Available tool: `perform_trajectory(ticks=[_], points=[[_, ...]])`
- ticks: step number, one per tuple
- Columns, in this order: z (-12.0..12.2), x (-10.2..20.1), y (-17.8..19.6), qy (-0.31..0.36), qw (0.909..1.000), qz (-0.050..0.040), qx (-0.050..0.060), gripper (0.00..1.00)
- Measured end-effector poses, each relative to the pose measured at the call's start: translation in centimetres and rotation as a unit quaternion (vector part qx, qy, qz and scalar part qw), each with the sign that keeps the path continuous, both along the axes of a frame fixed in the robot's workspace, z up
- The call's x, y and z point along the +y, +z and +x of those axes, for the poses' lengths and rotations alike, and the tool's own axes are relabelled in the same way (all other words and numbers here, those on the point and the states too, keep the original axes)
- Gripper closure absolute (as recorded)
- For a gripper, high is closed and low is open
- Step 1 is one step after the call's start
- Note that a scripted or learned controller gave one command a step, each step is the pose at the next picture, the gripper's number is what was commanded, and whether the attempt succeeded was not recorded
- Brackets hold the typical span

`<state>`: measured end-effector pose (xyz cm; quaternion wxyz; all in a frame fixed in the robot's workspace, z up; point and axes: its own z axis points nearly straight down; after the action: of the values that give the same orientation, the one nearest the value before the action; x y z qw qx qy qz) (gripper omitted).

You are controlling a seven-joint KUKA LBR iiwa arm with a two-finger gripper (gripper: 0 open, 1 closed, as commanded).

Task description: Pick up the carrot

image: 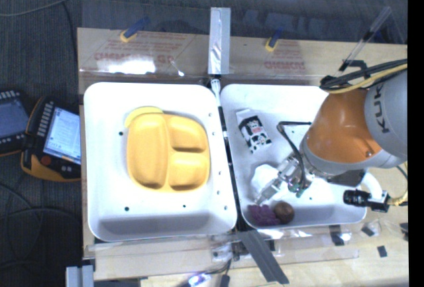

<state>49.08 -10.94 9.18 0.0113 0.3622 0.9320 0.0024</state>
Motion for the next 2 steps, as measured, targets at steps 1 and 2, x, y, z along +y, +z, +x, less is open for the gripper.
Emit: perform_trajectory(ticks=[1,2], points=[[-0.7,10.4,9.1,0.025,0.9996,0.0017,0.012,0.00],[-0.6,11.3,11.7,0.034,0.9993,0.0021,0.011,0.00]])
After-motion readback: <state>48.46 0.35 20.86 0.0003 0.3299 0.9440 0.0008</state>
